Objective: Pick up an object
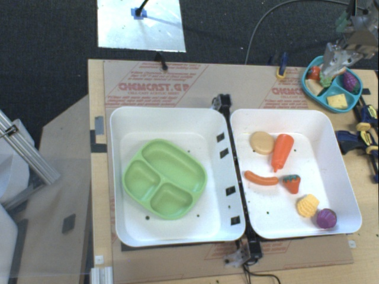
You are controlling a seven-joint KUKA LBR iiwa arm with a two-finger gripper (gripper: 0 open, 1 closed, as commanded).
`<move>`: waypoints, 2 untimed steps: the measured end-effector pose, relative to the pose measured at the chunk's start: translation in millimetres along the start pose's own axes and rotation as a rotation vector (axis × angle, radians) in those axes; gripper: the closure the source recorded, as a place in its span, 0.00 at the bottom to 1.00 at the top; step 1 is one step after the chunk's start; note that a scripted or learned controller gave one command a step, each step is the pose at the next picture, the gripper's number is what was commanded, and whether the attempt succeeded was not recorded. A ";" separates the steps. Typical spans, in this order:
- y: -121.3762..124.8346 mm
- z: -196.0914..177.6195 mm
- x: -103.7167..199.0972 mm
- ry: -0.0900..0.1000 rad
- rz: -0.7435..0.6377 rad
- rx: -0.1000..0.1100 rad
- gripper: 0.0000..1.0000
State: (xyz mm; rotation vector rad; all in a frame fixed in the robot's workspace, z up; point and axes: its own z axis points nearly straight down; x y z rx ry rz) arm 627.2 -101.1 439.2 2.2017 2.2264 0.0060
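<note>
The right white bin holds several toy foods: a tan round bun, an orange carrot, an orange sausage, a small red-orange piece with a teal top, a yellow corn piece and a purple plum. My gripper hangs at the far right back, outside the bins, over a blue divided dish. It is well away from the food in the bin. Nothing visible is held in it.
The left white bin holds a green divided plate. The blue dish carries a purple piece, a yellow piece and a red piece. Blue clamps sit at the right edge. A shiny metal sheet lies behind the bench.
</note>
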 end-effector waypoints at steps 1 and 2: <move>35.1 46.0 -35.4 0.002 0.012 0.008 1.00; 8.4 -104.7 -69.2 -0.003 0.013 -0.010 1.00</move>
